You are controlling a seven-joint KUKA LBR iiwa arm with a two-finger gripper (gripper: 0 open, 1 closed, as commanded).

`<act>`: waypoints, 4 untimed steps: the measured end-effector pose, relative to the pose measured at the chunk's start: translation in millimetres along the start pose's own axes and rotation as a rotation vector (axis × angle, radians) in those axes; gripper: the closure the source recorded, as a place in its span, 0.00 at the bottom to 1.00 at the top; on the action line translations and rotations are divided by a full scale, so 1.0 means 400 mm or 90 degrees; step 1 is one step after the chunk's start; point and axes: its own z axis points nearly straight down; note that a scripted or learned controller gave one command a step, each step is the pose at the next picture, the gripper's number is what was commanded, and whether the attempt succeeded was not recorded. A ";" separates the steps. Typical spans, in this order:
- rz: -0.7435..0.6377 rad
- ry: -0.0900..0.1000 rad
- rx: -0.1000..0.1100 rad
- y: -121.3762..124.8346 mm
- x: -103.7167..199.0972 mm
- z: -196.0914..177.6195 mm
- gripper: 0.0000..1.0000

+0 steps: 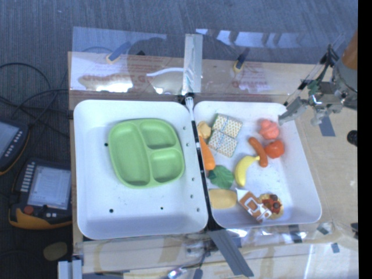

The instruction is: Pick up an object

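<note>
1. Camera view: the gripper [302, 107] hangs at the right bin's [302, 173] three o'clock rim, toward its far corner, on the grey arm [349, 68] reaching in from the frame's right; nothing lies between its fingers, and whether they stand wide or narrow cannot be told from here.
2. Candidates for picking crowd the right bin: a red tomato [275, 149] and a pinkish fruit [268, 128] at about one o'clock in the bin, nearest the gripper; a sausage [258, 150] and banana [246, 168] at centre; two crackers [224, 135] at eleven o'clock.
3. The left bin [87, 179] carries a green divided plate [146, 151].
4. Judged stage: approach, no grasp yet. The next move calls for travelling toward nine o'clock over a chosen item, then descending squarely onto it.
</note>
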 end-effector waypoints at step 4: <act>0.080 0.000 0.000 -0.055 0.166 0.199 1.00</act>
